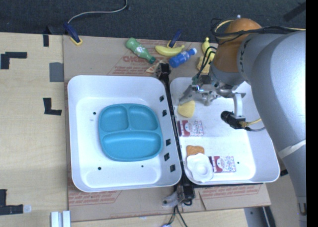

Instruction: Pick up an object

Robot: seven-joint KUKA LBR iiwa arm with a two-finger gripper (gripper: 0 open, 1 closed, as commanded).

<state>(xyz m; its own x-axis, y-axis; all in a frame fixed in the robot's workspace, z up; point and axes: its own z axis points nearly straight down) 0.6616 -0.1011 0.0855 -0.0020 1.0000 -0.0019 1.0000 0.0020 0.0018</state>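
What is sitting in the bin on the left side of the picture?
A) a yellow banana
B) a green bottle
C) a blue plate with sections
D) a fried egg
C: the blue plate with sections lies in the middle of the left bin, while the banana and green bottle lie on the cardboard beyond the bins.
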